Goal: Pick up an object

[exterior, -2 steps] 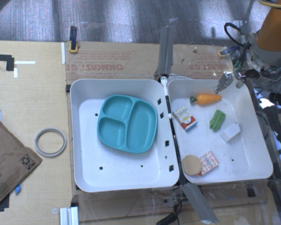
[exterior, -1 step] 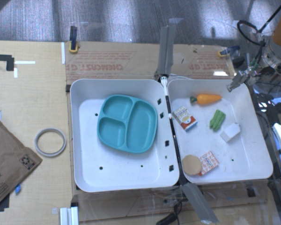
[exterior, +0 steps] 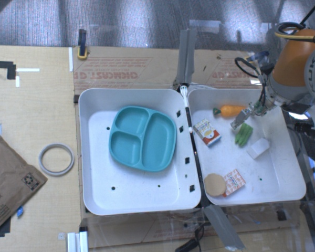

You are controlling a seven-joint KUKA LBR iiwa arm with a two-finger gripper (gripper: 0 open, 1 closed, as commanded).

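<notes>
The left bin holds a teal divided plate. In the right bin, taking the carrot as the mark: a small carton lies below-left of it, a green vegetable just below-right, a white block beyond that, and a tan disc touching a snack packet well below. The gripper hangs just right of the carrot, over the green vegetable; whether its claw is apart or together I cannot tell. Likely risk: carrot and vegetable lie so near each other that a descent could nudge one aside or catch neither.
</notes>
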